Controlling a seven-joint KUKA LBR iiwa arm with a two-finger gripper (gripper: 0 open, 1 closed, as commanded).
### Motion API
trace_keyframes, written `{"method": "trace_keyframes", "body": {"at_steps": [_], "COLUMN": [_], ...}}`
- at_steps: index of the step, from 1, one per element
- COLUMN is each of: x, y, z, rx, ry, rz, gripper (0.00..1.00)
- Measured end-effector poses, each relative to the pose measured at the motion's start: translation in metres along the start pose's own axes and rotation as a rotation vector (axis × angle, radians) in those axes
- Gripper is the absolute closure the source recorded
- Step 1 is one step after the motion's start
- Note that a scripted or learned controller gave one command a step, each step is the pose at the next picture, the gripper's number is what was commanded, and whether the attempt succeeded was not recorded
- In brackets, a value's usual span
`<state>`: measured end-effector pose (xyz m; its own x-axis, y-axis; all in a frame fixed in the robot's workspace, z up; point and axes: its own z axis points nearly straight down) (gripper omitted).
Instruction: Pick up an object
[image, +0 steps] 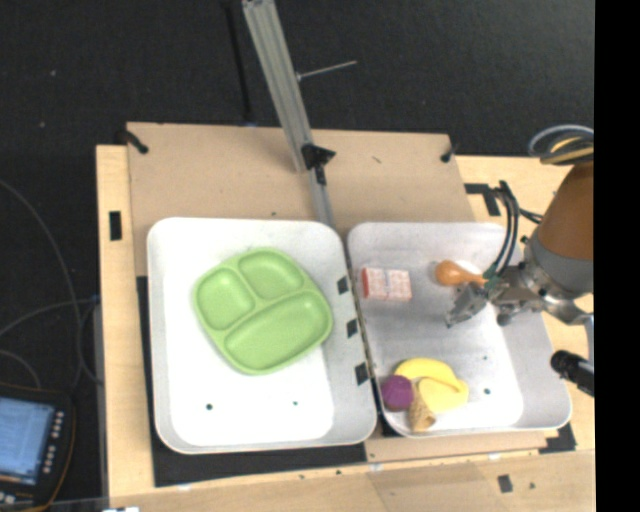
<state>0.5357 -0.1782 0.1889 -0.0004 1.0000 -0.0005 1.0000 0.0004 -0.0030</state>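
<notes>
Wooden bench (250, 170), pale tan, spanning most of the view, dark floor around it. A slanted metal pole (285, 90) crossing the top of the bench, ending just above the gap between the bins. Lower left corner: part of a screen device (30, 440), cut off by the frame edge.

Left bin (180, 400), white and shallow, bearing a green divided plate (263, 310) with three compartments, lying tilted toward the bin's centre.

Right bin (500, 390), white, touching the left one along its inner edge. Arm (570, 225) reaching in over its right rim, orange band in sight, upper part cut off at the right. Dark cables (510, 215) looping beside the wrist.

Gripper (468, 308) pointing left and down over the upper middle of the right bin, small and blurred; whether open or closed, cannot tell.

Just left of the gripper: an orange rounded object (452, 271), near the bin's upper part, too small to name. Further left, a small pink-and-white box (386, 285) near the bin's left wall, print unreadable.

At the bin's lower edge, a cluster: a yellow banana-like toy (435, 375), a purple ball (397, 392) touching its left side, a tan wedge (421, 415) partly beneath, shape hard to make out.
</notes>
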Motion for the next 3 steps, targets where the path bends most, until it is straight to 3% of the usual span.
{"method": "trace_keyframes", "body": {"at_steps": [1,2,3], "x": [0.008,0.007,0.005], "y": [0.0,0.0,0.002], "z": [0.06,0.089,0.077], "rx": [0.002,-0.001,-0.008], "ry": [0.001,-0.001,-0.001], "rz": [0.001,0.002,0.007], "gripper": [0.0,0.0,1.0]}}
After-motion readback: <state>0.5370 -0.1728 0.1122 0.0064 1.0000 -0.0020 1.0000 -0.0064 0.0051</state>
